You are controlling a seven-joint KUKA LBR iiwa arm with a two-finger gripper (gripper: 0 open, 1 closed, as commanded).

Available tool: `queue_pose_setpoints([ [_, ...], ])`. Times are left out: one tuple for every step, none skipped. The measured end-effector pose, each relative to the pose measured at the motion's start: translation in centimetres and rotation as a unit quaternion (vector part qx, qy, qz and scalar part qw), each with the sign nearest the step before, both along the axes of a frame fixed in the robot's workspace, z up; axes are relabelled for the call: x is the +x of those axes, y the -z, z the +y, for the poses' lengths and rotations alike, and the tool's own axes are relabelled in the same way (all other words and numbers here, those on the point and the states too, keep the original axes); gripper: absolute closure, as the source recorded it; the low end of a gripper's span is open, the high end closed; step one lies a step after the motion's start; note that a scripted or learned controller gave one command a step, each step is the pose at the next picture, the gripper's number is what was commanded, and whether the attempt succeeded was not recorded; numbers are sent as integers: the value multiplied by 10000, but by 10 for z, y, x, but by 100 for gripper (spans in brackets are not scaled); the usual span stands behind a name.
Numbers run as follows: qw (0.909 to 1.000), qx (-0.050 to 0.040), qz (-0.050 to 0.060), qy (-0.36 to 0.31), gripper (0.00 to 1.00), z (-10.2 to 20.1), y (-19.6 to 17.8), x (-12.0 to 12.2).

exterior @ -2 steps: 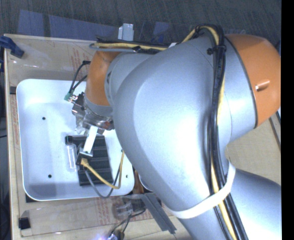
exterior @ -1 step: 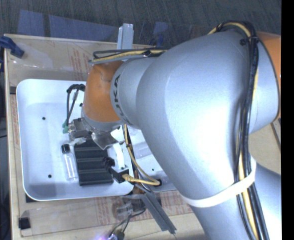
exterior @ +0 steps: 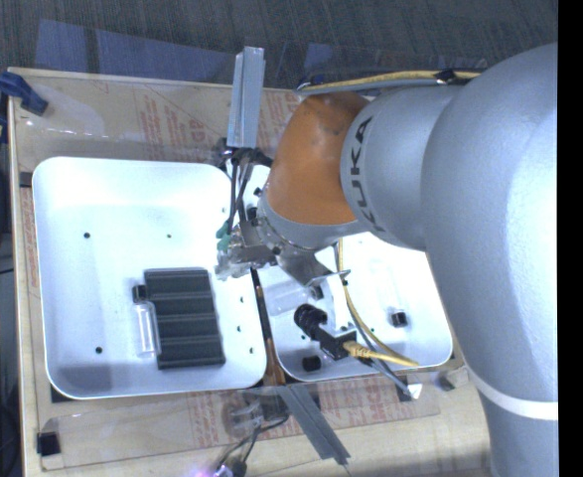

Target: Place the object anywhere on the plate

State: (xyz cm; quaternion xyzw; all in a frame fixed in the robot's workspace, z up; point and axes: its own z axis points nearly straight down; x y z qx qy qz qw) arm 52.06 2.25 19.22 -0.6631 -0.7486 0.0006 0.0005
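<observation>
a: end effector first.
b: end effector [exterior: 235,256] hangs below the orange band of the grey arm [exterior: 440,167], over the seam where the two bins meet, right at the left bin's [exterior: 92,207] right rim. can't tell how far open it is, or whether it has hold of anything.
a: task's thing, looks?
b: two candidates, both in the left bin's lower middle, left of the end effector and apart from it. clear tube [exterior: 147,328]: small, see-through, slim, lying flat. black ridged slab [exterior: 184,318]: matte rectangle, flat on the bin floor, broad ribs running across its width.
a: touching?
b: tube lies along the slab's left long side, just beside it. contact too fine to tell.
a: axis?
b: slab's long axis runs top to bottom of the view, with the lower end shifted slightly right. tube runs parallel to it. can't tell the tube's ends apart.
a: other bin?
b: right bin [exterior: 422,301], partly under the arm, has two small black bits [exterior: 398,318] on its floor, well apart.
a: surface, room?
b: both bins shallow, white, glossy, on a pale brown worktop [exterior: 122,117] with faint red print. blue clamp [exterior: 18,92] at its upper left corner, grey metal bar [exterior: 246,92] at the far edge. dark grey carpet [exterior: 271,8] beyond.
</observation>
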Motion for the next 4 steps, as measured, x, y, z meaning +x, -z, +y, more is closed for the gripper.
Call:
queue_pose_setpoints([
  [9974, -9, 24, 719, 100, 120, 59, -41],
  [9850, 51, -84, -1724, 100, 104, 89, -4],
  [9308, -1, -10, -3655, 100, 20, 0, -33],
  [9549, 7, 22, -2969, 100, 88, 18, -45],
])
